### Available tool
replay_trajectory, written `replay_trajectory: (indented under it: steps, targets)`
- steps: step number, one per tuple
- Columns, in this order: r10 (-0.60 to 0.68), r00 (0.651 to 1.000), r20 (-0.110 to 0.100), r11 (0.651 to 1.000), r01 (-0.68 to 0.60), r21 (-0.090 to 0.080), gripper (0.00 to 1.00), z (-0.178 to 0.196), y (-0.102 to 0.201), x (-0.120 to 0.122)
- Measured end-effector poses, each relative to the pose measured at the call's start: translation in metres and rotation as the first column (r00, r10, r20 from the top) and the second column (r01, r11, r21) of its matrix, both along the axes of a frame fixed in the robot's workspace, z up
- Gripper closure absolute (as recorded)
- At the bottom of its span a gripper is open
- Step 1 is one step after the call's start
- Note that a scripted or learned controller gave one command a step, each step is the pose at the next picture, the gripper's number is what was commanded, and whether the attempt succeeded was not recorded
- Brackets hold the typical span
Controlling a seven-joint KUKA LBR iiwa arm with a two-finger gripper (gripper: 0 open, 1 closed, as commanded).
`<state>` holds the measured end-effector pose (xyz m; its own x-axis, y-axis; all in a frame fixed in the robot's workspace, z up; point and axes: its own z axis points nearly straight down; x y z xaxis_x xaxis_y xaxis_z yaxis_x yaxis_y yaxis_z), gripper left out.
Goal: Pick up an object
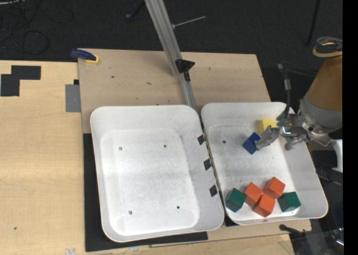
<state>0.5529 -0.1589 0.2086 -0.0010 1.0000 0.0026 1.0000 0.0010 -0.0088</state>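
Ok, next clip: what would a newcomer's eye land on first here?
Probably the bright blocks in the right bin: a cluster of three orange blocks and two green blocks near its front edge, with a blue block and a yellow block farther back. Next, the arm coming in from the right, its tool right beside the blue and yellow blocks.

No readable writing

No text, label, brand, number or sign could be read anywhere in the frame; the blocks in the right bin [313, 189] at lower right, the left bin [100, 136] at centre and the bench [140, 80] carried plain, unmarked surfaces.
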Motion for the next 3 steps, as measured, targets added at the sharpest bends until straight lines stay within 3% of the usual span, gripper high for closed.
replay_trajectory:
  steps: [1, 2, 3]
  targets:
    - [-0.002, 1.000, 0.006, 1.000, 0.002, -0.001, 0.00, 0.003, -0.001, 0.001]
    - [-0.002, 1.000, 0.000, 1.000, 0.002, 0.000, 0.00, -0.055, 0.005, 0.008]
    - [-0.002, 1.000, 0.001, 1.000, 0.002, 0.000, 0.00, -0.116, 0.009, -0.001]
